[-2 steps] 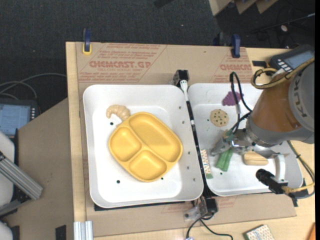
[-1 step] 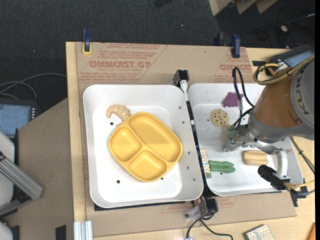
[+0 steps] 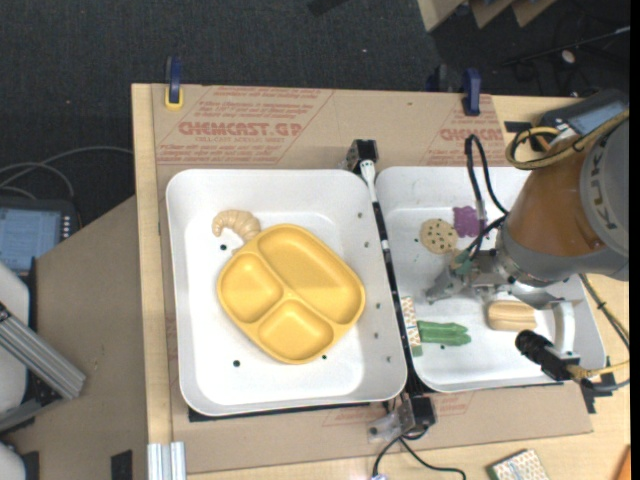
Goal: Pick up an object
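My gripper (image 3: 455, 276) hangs low over the middle of the right bin (image 3: 480, 376), under the grey and orange arm (image 3: 560, 218) that comes in from the right. A round speckled cookie (image 3: 436, 235) lies just up and left of the gripper. A purple block (image 3: 466, 219) sits beside the cookie. A green bean-like piece (image 3: 442, 333) lies below the gripper, near the bin's front left. A tan bread-shaped piece (image 3: 510, 314) rests to the gripper's lower right. I see nothing held in the gripper.
The left bin (image 3: 190, 298) holds a yellow three-part plate (image 3: 290, 291) and a pale curled croissant-like piece (image 3: 234, 224) at the plate's upper left. A black divider (image 3: 380, 233) runs between the bins. Cables (image 3: 478, 173) hang over the right bin's back.
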Tool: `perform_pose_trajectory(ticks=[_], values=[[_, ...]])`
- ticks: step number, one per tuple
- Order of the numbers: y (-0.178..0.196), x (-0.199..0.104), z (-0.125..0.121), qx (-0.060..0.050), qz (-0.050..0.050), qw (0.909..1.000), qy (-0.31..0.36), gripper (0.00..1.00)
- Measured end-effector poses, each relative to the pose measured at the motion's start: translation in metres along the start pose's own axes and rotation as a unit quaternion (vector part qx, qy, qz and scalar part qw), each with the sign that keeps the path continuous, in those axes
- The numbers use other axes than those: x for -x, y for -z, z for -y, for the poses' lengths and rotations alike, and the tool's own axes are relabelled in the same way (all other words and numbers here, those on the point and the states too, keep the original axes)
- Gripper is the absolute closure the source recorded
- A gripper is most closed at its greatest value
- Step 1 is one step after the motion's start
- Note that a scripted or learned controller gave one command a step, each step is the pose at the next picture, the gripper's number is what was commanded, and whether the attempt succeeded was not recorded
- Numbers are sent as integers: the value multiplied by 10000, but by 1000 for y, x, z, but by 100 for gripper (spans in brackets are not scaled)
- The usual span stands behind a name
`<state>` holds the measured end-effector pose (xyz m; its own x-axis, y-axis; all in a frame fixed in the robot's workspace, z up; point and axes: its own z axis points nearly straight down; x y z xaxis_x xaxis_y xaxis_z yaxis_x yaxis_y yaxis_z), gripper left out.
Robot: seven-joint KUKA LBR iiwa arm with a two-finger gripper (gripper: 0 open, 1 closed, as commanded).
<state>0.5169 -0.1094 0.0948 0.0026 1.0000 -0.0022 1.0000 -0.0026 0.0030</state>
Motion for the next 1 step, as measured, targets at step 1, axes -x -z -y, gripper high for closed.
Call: perform_pose_trajectory(ticks=[1], values=[[-11,-19,-52,7,-7,10000,31,0]])
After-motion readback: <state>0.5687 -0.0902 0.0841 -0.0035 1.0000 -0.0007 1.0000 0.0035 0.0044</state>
